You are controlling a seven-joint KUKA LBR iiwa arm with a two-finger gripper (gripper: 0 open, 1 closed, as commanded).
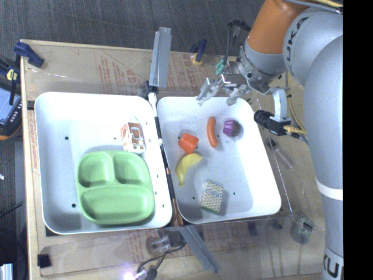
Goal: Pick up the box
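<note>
You are looking at a robotics lab test cell, not a home. A plywood bench (87, 69) printed with red lettering carries 2 shallow white bins (58, 107), side by side. Blue clamps (26, 51) grip its edges, an aluminium rail (160, 54) stands behind, and the grey industrial arm (317, 69) trails loose cables over dark carpet (87, 10).

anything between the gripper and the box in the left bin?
Yes. The gripper hangs over the right bin's far rim; the box lies in the left bin beside the green tray. The raised rims between the bins cross the straight path.
</note>
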